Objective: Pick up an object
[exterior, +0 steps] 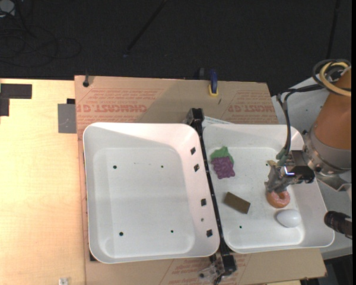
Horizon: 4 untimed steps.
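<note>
a: gripper point(279, 186) sits low in the right bin point(258, 242), toward its three o'clock side, right over the doughnut point(279, 199).

b: is it grasping the doughnut?

a: i cannot tell. the metal parts at the tip are a dark tangle from this angle, and whether they are spread or pressed together is not readable. the doughnut's pinkish ring shows just below the tip, at its six o'clock, lying on the bin floor.

b: what else is in that bin?

a: a white egg point(288, 218) lies at five o'clock from the doughnut, just beside it. a brown block point(237, 202) lies near the bin's middle, at nine o'clock from the doughnut and apart from it. a bunch of grapes point(223, 164), purple with a green top, lies at eleven o'clock from the block, close to the divider between the bins.

b: and the arm?

a: arm point(335, 129) comes in from three o'clock, its orange band above the grey wrist, with a black cable looping over it.

b: the other bin?

a: left bin point(95, 159) lies at nine o'clock from the right one, the two touching along a black clipped seam. both rest on cardboard point(166, 100) over the wooden bench point(29, 189).
</note>
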Available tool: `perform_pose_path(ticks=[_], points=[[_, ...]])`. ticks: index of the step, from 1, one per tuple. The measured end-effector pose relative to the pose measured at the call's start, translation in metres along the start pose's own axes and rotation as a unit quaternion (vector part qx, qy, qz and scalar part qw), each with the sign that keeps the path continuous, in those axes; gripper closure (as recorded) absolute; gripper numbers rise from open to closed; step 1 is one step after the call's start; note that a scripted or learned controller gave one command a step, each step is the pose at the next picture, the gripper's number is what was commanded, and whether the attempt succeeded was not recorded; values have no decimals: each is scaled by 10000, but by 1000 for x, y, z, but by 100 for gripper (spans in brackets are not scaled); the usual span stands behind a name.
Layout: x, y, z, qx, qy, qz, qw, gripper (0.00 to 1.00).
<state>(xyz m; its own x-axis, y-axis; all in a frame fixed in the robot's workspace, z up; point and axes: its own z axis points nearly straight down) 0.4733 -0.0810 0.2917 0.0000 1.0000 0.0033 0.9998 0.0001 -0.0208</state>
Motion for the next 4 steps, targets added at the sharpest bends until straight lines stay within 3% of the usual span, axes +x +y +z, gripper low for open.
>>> perform_pose_path(ticks=[1,2,3,4], points=[[22,22,-109,-153,-20,-19,9999,100],[31,6,-1,-34,-10,0,10000,100],[63,32,-60,-120,-15,-22,9999,100],[150,35,-170,-155,1,-51,9999,100]])
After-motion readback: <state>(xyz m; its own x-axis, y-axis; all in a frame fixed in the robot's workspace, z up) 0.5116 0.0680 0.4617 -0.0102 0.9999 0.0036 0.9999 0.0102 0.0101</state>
